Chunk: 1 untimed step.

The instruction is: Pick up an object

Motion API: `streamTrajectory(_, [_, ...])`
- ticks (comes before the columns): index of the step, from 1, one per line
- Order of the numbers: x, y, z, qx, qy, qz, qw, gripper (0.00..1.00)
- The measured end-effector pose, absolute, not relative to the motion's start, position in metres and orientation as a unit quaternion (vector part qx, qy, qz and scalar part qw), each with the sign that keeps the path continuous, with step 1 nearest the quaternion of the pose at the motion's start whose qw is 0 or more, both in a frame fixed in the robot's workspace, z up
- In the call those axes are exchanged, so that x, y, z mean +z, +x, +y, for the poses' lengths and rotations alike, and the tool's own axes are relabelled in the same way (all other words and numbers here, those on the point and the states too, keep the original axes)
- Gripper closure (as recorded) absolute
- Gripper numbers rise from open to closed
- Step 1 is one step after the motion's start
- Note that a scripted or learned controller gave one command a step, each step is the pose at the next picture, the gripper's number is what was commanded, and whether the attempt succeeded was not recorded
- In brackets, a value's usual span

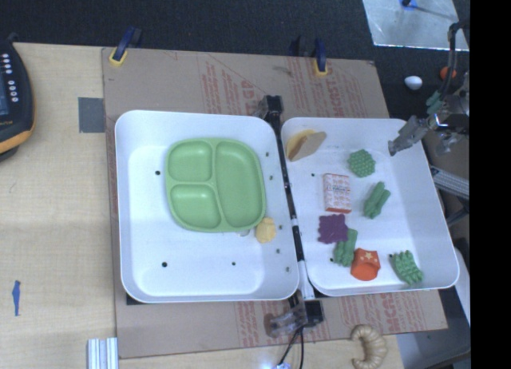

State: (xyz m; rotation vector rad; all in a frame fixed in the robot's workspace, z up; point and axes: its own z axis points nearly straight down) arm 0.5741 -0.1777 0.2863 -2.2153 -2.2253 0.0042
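The right bin (423,200) holds several small objects: a tan piece (305,144), a round bumpy green piece (361,162), a red-and-white packet (337,192), a long green piece (376,199), a purple piece (333,228), a red-orange object (366,264), and two more green pieces (345,249) (406,267). My gripper (399,142) hangs over the bin's upper right corner, above and to the right of the bumpy green piece. It touches none of the objects. The left bin (140,224) carries a green divided plate (215,184) with a small yellow item (265,230) at its lower right.
Both bins rest on a cardboard sheet (207,80) held by clamps (122,45) (319,60) at the back. A control pendant (12,96) lies at the far left. A curled tan object (369,346) sits off the bins at the bottom.
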Motion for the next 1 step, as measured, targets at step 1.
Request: streamTrajectory(1, [0.1704,0.6379,-0.1791,0.0019,-0.703,-0.711,0.001,0.00])
